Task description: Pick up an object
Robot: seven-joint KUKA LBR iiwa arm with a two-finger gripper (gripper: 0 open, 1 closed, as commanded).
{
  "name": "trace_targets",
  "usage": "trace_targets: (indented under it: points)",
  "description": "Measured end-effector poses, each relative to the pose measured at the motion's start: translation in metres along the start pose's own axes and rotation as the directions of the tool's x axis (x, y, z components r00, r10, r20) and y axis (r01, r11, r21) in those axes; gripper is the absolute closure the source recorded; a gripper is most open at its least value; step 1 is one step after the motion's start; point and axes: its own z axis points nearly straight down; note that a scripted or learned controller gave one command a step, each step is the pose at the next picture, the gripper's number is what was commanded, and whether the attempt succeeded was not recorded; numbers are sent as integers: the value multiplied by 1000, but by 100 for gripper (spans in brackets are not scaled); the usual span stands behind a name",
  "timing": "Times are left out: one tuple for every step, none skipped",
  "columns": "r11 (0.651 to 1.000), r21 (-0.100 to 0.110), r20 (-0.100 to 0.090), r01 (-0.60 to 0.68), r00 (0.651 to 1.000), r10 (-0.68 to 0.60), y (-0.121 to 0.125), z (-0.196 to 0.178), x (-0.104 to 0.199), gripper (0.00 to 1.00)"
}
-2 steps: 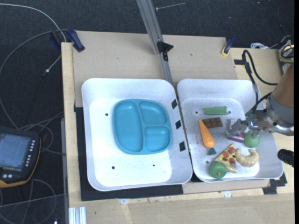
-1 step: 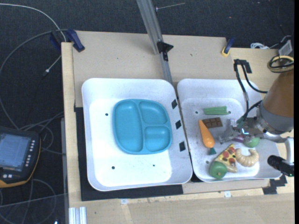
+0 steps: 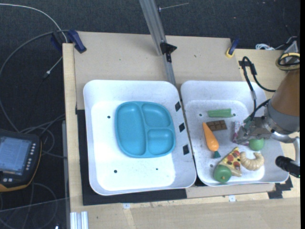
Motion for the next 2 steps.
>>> trace_targets:
  points:
    - [1000,-5,3,0,1000,0,2,-44,-4,100]
    - [1000,-6,4,1,1000,-1,4,-94,-4,100]
